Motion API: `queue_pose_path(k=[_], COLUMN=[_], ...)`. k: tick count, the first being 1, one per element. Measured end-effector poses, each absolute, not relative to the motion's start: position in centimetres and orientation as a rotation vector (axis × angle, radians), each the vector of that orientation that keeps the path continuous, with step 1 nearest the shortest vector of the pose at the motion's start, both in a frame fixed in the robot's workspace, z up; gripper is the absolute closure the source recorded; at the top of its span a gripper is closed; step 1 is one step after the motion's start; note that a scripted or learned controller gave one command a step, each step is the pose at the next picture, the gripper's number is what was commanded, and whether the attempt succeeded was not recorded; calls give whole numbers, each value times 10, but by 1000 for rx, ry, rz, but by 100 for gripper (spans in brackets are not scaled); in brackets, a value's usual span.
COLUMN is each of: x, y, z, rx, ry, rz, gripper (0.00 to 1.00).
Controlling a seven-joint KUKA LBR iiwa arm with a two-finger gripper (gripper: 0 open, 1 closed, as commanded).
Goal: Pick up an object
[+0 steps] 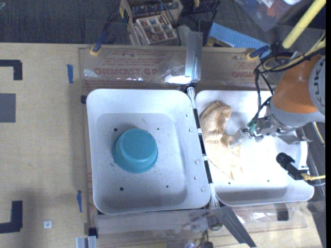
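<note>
Pale wood counter carries two shallow white bins side by side: the left bin holds an upturned teal bowl, and the right bin holds a crumpled tan cloth against its left wall. Reaching in from the right, the arm has its pincer low at the cloth's right edge, and I cannot tell whether it touches. The cloth lies just left of the pincer, its long axis running from the far end of the bin toward the near end, while the bowl sits well apart across the divider, so the cloth looks the likelier pick.
</note>
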State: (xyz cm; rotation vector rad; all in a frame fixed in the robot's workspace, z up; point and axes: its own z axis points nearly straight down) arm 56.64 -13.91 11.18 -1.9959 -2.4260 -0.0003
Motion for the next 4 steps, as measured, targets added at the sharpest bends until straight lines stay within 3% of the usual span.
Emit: queue_pose_path(k=[1, 2, 3, 4], x=[600, 602, 602, 602], y=[-112, -112, -113, -114], z=[89, 101, 101, 111], rx=[-1969, -1973, -1974, -1979], ry=[-2460, -2460, -2460, -2461], rz=[-7, -15, -14, -16], gripper=[0, 100, 0, 100])
